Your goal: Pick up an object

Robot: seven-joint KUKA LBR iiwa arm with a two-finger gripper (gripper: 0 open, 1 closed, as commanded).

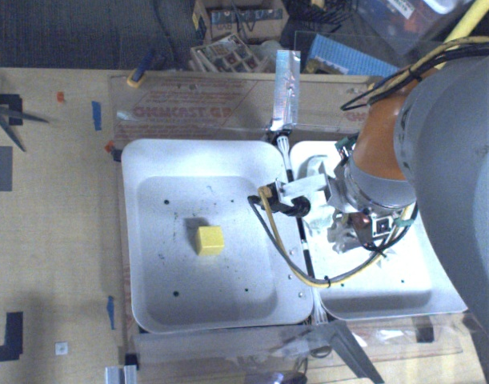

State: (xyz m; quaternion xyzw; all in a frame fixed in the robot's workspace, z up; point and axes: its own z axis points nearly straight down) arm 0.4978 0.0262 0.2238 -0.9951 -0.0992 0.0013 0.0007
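End effector (352, 229) over the right bin (404, 296), yellow block (210, 240) in the left bin (148, 166).
I cannot tell how open it is, nor whether it holds anything; the block sits near that bin's middle, well apart.

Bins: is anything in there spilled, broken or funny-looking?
Nothing stands out. The yellow block sits flat on the floor of the left bin, turned a little against the bin's edges. A few small dark specks dot that floor. The arm hangs over the right bin.
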